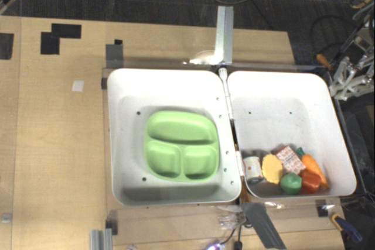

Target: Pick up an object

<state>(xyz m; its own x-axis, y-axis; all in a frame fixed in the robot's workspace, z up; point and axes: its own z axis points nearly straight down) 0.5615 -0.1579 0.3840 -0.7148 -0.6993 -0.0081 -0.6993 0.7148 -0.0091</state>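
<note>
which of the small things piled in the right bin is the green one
The round green piece at the near edge of the right bin, in front of the yellow disc and beside the red and orange pieces.

left bin: white | tray: light green | right bin: white | can: white with dark label | disc: yellow | packet: red-and-white checked | carrot: orange | ball: green | bench: pale wood with black patches

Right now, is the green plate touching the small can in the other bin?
Apart. The camera view shows the green plate in the left bin and the small can in the right bin, with both bin walls between them.
</note>
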